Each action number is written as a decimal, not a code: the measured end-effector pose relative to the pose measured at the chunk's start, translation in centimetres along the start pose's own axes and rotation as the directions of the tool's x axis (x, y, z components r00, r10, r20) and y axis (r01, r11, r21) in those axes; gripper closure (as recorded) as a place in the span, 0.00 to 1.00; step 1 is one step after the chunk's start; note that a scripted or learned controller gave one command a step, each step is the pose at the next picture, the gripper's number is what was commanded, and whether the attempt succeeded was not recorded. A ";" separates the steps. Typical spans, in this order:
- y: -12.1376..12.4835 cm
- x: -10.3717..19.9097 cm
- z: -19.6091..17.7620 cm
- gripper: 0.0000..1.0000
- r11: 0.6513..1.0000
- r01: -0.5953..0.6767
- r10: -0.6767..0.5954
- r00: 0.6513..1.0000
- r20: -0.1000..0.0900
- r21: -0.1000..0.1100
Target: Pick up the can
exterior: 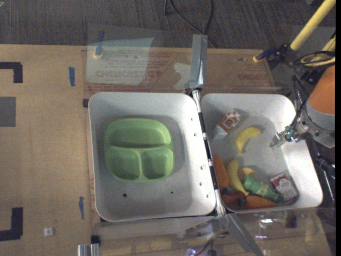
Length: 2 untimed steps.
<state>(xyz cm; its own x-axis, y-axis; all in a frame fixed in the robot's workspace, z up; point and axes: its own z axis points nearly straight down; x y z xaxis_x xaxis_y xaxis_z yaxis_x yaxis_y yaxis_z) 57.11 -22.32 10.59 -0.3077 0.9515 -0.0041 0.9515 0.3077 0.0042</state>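
The can (284, 187) appears to be the small red-and-white item lying in the near right corner of the right bin (306, 164), though it is too small to be certain. It rests on the bin floor just right of a green bottle (261, 188), at the edge of a cluster in the near part of the bin. That cluster holds a carrot (261, 201), a banana (234, 176) and some dark pieces. Its far and right sides look free, which would probably leave room to come down on it.

The claw (282, 138) hangs farther back over the same bin, near its right wall and well apart from the can. It carries nothing, and whether it is apart or together I cannot tell. A second banana (248, 137) lies just left of it, and a small carton (229, 120) lies farther left.

The left bin (101, 196) holds a green divided tray (139, 149). Both bins sit on the bench (42, 143).
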 end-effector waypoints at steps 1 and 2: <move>4.9 -1.7 -1.3 1.00 0.998 0.070 -0.070 0.998 0.000 -0.001; 9.2 -3.0 0.4 1.00 0.998 0.067 -0.067 0.998 0.001 -0.001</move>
<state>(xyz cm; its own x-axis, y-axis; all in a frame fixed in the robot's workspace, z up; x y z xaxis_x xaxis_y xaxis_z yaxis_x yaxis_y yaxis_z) 66.79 -22.39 10.25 -0.3712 0.9286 -0.0049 0.9285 0.3712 0.0044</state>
